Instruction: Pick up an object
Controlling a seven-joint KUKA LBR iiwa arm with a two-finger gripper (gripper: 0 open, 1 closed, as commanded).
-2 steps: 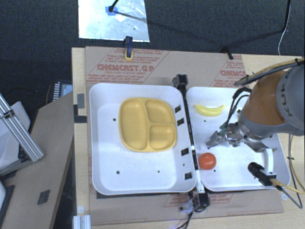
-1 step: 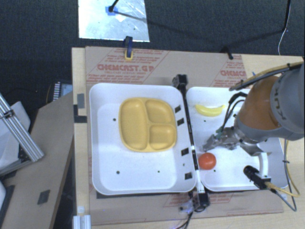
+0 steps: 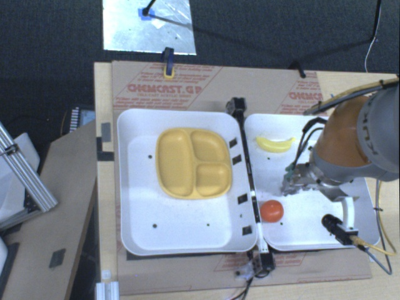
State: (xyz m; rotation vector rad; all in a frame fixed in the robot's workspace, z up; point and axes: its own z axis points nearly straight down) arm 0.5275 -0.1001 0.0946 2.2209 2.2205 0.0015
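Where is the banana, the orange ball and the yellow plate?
banana (image 3: pixel 275 144): camera view, middle of its curve, in the right bin.
orange ball (image 3: pixel 271 211): camera view, its top, in the right bin.
yellow plate (image 3: pixel 192 163): camera view, ridge between its compartments, in the left bin.

- Two shallow white bins side by side on the desk (image 3: pixel 106 80): left bin (image 3: pixel 134 230), right bin (image 3: pixel 300 239).
- Yellow divided plate (image 3: pixel 192 162), three compartments, resting mid left bin.
- Brown sheet (image 3: pixel 206 86) printed "CHEMCAST" in red, spread beneath both bins.
- Silvery square panel (image 3: pixel 149 17) on dark carpet beyond the desk, blue tape near its middle.
- Yellow clamp (image 3: pixel 169 64) at the sheet's far edge.
- Aluminium framing (image 3: pixel 25 174) angled at far left.
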